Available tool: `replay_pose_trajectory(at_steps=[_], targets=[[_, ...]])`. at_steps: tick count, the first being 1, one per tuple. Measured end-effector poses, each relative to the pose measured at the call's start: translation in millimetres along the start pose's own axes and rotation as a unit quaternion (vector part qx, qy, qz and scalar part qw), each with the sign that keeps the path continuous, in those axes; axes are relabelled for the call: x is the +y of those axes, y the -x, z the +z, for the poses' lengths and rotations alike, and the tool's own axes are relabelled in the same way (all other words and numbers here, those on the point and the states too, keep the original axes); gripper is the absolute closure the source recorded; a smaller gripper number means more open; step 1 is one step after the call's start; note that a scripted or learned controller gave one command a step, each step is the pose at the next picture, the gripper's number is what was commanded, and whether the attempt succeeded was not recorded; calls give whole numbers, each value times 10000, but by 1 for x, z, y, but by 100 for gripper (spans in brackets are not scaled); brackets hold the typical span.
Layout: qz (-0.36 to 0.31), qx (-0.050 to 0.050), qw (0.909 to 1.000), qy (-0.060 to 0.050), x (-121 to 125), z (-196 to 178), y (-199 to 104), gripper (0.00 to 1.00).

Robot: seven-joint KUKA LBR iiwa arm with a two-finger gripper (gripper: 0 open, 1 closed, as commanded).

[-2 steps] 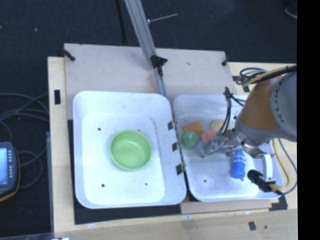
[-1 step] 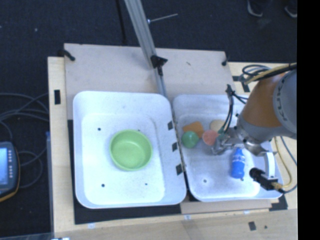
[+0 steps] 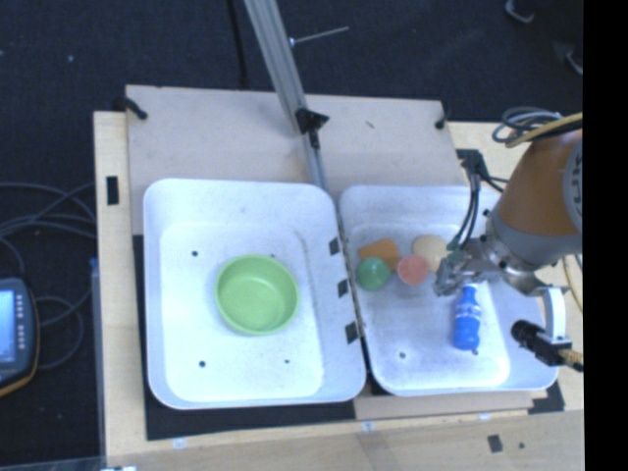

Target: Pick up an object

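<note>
In the camera view, the grey arm with its orange band [image 3: 538, 189] reaches in from the right over the right shallow white bin [image 3: 392, 366], and the two-finger gripper [image 3: 451, 275] hangs low above the bin's middle. How the jaws stand cannot be told here, as the wrist housing hides them from above and nothing can be seen caught between them. The nearest candidate for picking is the small blue plastic bottle with a white label [image 3: 467, 320], lying just below and slightly right of the gripper, its long axis running roughly from the far side of the bin toward the near side, cap end toward the gripper. Just left of the gripper sits a pinkish-red round ball [image 3: 412, 270], with a pale cream round object [image 3: 429, 247] behind it, an orange rounded piece [image 3: 380, 250] further left, and a green ball [image 3: 373, 274] near the bin's left wall; these four crowd together, so the bottle looks the freer target. The bin floor is flat, white and bare around the bottle, giving room on both its long sides. The left white bin [image 3: 177, 361] holds a light green plastic bowl [image 3: 257, 294], well apart from the gripper.
</note>
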State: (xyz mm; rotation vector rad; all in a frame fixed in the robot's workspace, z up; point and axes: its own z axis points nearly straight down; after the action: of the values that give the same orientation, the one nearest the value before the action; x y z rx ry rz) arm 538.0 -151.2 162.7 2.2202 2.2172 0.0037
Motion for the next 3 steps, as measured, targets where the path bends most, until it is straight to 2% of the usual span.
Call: replay_pose_trajectory(at_steps=[1, 2, 3], targets=[[-9, 0, 10000, 8, 2, -61, -5, 100], [-6, 2, 10000, -6, 3, -91, -5, 100], [-23, 7, 10000, -23, 20, -79, -50, 100]])
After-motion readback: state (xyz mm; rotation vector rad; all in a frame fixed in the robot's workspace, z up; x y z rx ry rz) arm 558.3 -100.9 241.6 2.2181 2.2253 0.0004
